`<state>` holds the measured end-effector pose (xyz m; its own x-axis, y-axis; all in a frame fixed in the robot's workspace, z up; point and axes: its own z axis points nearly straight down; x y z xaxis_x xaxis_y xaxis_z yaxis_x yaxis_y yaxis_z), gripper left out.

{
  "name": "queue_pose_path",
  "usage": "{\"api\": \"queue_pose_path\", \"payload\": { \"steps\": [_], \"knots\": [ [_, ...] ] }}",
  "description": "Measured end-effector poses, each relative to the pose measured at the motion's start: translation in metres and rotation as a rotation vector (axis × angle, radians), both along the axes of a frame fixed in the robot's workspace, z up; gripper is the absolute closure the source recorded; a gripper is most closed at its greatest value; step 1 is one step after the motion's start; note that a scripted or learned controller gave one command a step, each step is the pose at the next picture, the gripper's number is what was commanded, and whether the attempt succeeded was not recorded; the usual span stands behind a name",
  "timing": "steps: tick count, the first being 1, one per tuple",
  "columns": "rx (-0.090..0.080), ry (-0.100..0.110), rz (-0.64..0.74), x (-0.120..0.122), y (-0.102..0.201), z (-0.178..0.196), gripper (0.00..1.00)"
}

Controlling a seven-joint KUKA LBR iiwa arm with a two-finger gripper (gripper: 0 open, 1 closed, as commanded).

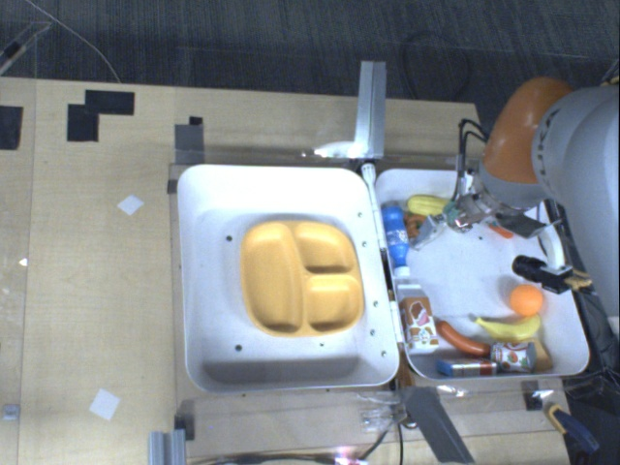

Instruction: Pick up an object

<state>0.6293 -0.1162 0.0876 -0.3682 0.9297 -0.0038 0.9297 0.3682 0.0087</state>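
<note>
My gripper (451, 217) hangs over the back left part of the right bin (455, 279), reaching in from the right. Just to its left lie a small yellow fruit (424, 204) and a brown item (417, 226). A blue bottle (393, 235) lies along the bin's left wall. An orange ball (527, 300), a banana (508, 326), a red sausage (455, 337), a small can (513, 357), a marker (463, 366) and a brown-and-white carton (418, 322) lie toward the front. I see nothing between the gripper's tips.
The left bin (208, 260) holds a yellow divided tray (298, 277). A metal post (371, 114) stands behind the wall where the two bins meet. The arm's grey body and orange band (528, 129) cover the right bin's back right corner.
</note>
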Motion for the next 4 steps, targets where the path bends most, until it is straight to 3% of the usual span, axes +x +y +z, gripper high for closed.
{"api": "queue_pose_path", "payload": {
  "steps": [1,2,3,4],
  "knots": [
    [0.001,0.054,0.295,0.030,0.003,0.000,0.00],
    [-0.013,0.023,0.300,0.036,0.002,0.015,1.00],
    [-0.014,0.023,0.301,0.036,0.002,0.015,0.00],
    [-0.012,0.005,0.244,0.035,0.003,0.009,0.00]
  ]
}}
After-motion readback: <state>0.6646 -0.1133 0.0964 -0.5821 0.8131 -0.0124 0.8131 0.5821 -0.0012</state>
